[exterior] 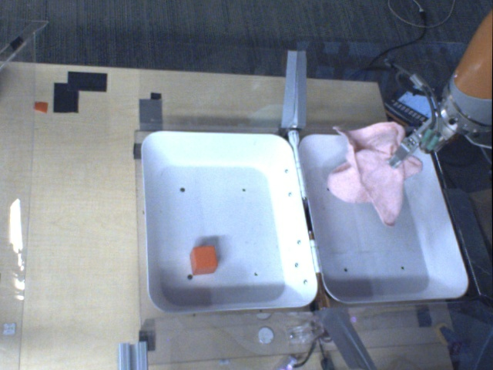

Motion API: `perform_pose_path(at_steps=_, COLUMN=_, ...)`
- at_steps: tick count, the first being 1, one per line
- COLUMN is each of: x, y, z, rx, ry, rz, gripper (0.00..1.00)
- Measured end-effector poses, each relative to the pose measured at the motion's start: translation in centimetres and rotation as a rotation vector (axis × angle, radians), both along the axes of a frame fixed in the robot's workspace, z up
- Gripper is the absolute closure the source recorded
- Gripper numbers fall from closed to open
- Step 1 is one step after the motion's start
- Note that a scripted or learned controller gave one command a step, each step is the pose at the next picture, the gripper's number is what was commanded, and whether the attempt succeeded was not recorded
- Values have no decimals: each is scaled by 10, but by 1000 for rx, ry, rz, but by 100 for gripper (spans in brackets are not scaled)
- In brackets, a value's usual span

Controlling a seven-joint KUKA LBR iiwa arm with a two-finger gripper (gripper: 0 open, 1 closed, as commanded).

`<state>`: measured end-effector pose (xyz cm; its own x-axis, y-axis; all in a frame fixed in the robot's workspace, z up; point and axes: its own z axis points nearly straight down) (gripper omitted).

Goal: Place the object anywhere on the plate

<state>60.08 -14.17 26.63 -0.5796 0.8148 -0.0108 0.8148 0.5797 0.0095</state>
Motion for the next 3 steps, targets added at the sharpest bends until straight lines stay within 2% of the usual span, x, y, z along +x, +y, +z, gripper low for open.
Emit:
perform_pose_path(at_steps=1, x=2, y=2, z=-41, rx=2, ry=7, rz=5, gripper=100)
perform_pose_path(at_steps=2, x=-12, y=62, z=-40, rx=-1, ry=7, rz=410, gripper=100)
perform_pose_path(at_steps=3, x=-25, y=108, z=-48, rx=-5, ry=6, rz=809, gripper=100)
